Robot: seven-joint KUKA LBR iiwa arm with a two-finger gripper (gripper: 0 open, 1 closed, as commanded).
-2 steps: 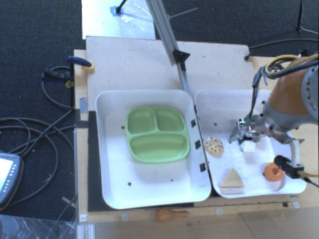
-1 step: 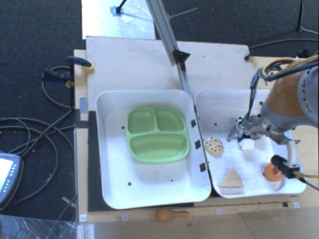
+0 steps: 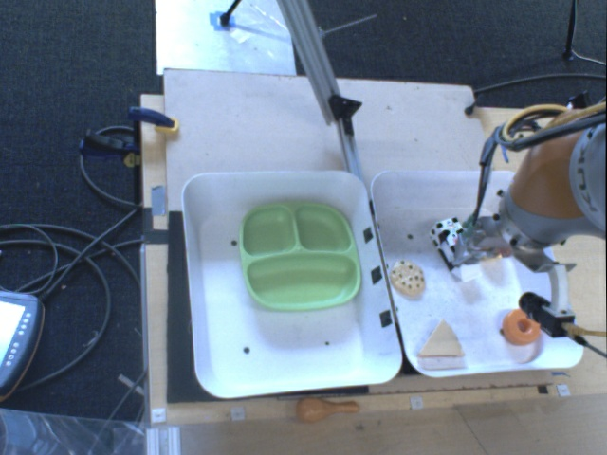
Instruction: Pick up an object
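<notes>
My gripper (image 3: 463, 254) is low in the right bin (image 3: 417, 190), near its middle, on the grey arm that comes in from the right. A small black-and-white object (image 3: 445, 232) lies just to its upper left, touching or nearly touching it. A round speckled cookie (image 3: 408, 278) rests to the gripper's lower left, close to the bin's left wall. A tan triangular wedge (image 3: 442, 341) sits by the front wall. An orange round piece (image 3: 519, 327) lies at the front right, beside a black part of the arm.
The left bin (image 3: 204, 282) holds a green divided plate (image 3: 299, 256). A slanted metal pole (image 3: 313, 45) ends at the gap between the bins. A tan object (image 3: 327, 408) lies on the bench in front of the bins. Cables and a blue clamp (image 3: 152, 118) sit at left.
</notes>
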